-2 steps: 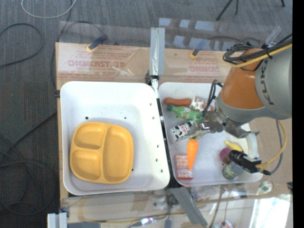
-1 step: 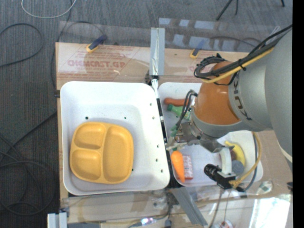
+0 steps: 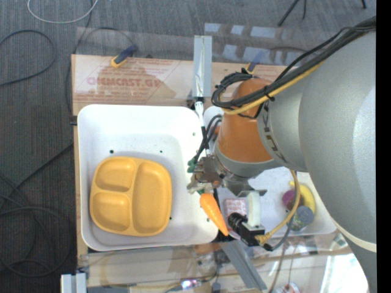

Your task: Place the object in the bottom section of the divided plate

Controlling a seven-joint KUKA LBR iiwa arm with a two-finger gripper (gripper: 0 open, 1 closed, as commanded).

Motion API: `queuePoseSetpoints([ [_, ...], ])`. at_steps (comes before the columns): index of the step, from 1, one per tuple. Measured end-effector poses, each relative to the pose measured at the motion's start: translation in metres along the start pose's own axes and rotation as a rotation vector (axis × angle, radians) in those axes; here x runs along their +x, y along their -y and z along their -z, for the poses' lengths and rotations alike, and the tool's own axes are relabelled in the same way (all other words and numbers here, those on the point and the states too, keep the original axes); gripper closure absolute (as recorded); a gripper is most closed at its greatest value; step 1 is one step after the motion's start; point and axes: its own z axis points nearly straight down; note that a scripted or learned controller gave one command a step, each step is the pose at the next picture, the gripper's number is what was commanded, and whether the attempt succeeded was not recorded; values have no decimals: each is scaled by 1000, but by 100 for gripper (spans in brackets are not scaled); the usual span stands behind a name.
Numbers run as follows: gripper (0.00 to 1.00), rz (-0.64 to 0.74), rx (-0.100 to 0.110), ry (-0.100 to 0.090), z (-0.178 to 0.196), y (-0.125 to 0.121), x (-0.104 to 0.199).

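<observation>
Seemingly mid-carry, the hand [image 3: 206, 191] hangs over the bins' shared edge with a carrot [image 3: 214, 213] just beneath, grip impossible to tell, needing leftward travel to the yellow divided plate [image 3: 131, 195].

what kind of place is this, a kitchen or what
Likely a robotics lab bench, not a kitchen: a KUKA arm over two white bins, loose cables on carpet, and a yellow divided plate with a toy carrot.

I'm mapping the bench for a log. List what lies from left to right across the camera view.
Yellow divided plate in the left white bin → orange carrot at the bins' shared edge, below the arm's orange band → yellow and purple items in the right bin.
</observation>
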Motion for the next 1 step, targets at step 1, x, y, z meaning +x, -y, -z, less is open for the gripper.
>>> queuePoseSetpoints([
  [1,100,-77,-2,2,23,-47,55],
])
